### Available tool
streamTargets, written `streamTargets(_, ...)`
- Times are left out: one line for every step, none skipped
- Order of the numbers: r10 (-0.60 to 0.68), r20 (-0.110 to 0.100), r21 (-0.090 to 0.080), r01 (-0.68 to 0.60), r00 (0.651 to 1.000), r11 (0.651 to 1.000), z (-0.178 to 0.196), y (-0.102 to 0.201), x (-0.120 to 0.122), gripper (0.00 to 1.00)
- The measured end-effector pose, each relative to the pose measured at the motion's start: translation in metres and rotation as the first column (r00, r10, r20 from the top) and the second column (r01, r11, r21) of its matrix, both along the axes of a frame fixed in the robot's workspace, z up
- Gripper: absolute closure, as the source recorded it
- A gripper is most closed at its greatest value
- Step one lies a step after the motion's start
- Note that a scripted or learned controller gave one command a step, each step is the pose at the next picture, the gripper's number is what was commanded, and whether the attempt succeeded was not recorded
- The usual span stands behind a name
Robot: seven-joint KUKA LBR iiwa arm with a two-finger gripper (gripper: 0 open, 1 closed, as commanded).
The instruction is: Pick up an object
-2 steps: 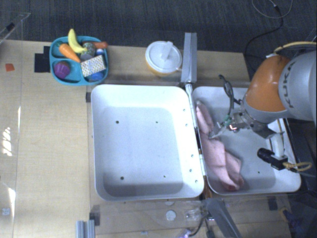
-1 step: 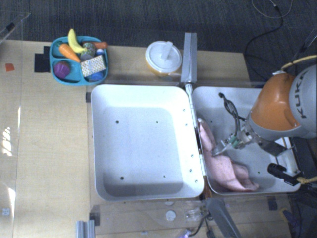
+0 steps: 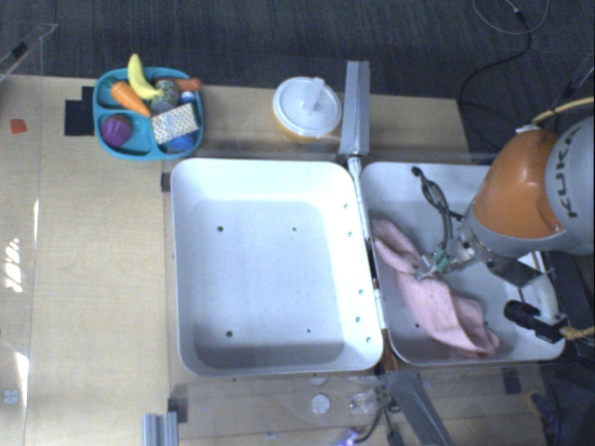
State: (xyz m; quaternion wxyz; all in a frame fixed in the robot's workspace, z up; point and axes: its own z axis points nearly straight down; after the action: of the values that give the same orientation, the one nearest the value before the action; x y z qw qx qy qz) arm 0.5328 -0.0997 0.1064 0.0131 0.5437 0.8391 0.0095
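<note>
A pink cloth [image 3: 429,291] lies crumpled in the right bin [image 3: 395,186], stretching from near the bin's left wall down toward its near right corner. The arm [image 3: 525,193], grey with its orange band, reaches in from the right, and the gripper [image 3: 435,264] sits low over the middle of the cloth, right at its upper edge. Whether the fingers are open, closed, or pinching the fabric cannot be told: they are small and dark against the cloth. A dark cable [image 3: 429,193] loops across the bin's bare floor just above the gripper. The left bin [image 3: 260,258] stands just beside the right one, their walls touching along the middle. On the table [image 3: 84,277] behind the left bin rests a blue divided tray [image 3: 139,147] holding toy food, among it a banana [image 3: 139,79] and a carrot [image 3: 128,98], and a round white lidded container [image 3: 308,108] stands near the bins' far junction.
</note>
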Motion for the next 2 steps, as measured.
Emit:
streamTargets(-0.083, -0.023, -0.002, 0.083, 0.996, 0.997, 0.0048, -0.0376, 0.0416, 1.00)
streamTargets(-0.083, -0.023, -0.002, 0.083, 0.996, 0.997, 0.0048, -0.0377, 0.0416, 0.00)
